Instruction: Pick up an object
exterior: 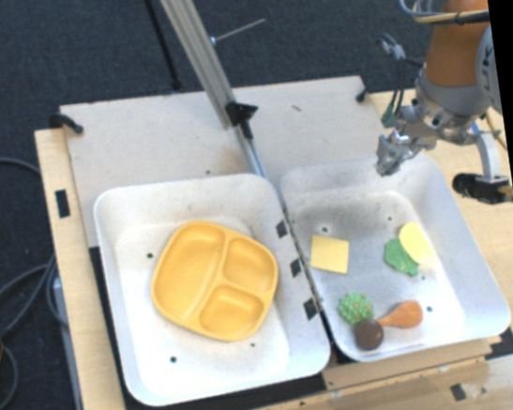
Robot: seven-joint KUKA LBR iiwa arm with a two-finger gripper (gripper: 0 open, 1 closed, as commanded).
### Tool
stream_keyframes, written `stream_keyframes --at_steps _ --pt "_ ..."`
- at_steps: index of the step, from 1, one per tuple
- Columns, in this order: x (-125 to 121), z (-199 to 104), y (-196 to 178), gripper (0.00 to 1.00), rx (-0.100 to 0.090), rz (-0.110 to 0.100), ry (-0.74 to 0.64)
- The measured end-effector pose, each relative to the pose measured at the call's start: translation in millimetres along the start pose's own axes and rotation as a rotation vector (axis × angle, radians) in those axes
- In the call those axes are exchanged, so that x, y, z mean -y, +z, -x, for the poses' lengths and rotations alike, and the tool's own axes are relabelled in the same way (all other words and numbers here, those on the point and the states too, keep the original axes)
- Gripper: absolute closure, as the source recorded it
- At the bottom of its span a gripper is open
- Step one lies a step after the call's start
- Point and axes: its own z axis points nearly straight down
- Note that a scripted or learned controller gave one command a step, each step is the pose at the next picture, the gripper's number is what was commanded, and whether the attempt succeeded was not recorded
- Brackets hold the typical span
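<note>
The right bin (447, 210) holds several toy foods. A yellow cheese slice (330, 254) lies near its left wall. A green leafy piece (399, 257) touches a pale yellow piece (417, 245) at the right side. At the front lie a green broccoli (354, 308), a dark brown round piece (368, 333) and an orange drumstick (404, 315). My gripper (389, 162) hangs over the bin's back right rim, above and behind the foods, with nothing seen in it.
The left bin (123, 265) holds a yellow divided plate (215, 279). A slanted metal pole (202, 55) rises behind the bins, ending at a clamp (242, 113). The arm's orange band (454, 48) sits at the right, above the bench edge.
</note>
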Motion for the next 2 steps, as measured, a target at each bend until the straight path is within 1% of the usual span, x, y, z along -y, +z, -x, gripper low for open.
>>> stream_keyframes --at_steps 1,2 --pt "-0.5 -8.7 -56.6 1.00 0.000 0.002 -0.004" --pt "14.0 -61.5 -65.4 1.00 -0.003 -0.005 -0.007"
